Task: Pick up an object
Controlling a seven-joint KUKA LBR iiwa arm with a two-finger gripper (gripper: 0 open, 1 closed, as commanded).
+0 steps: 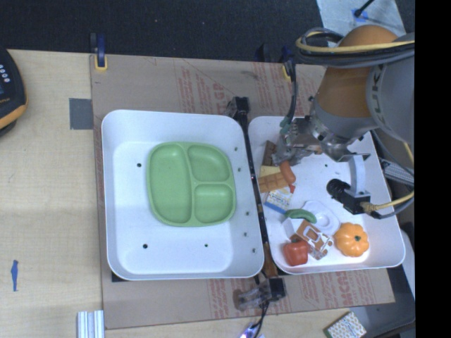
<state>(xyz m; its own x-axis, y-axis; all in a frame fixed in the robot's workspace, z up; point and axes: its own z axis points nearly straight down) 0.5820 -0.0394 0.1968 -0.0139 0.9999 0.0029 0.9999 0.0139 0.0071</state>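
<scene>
My gripper reaches down into the upper left part of the right bin, just above a small pile of toy food. That pile holds an orange sausage, a tan bread piece and a brown piece. The arm's grey wrist and orange band cover the bin's upper part. Lower in the same bin lie a green pepper, a red tomato, a brown and white piece and an orange pumpkin.
The left bin holds a green divided plate. A black cable fitting hangs over the right bin's right side. A blue and white piece lies near the divider between the bins.
</scene>
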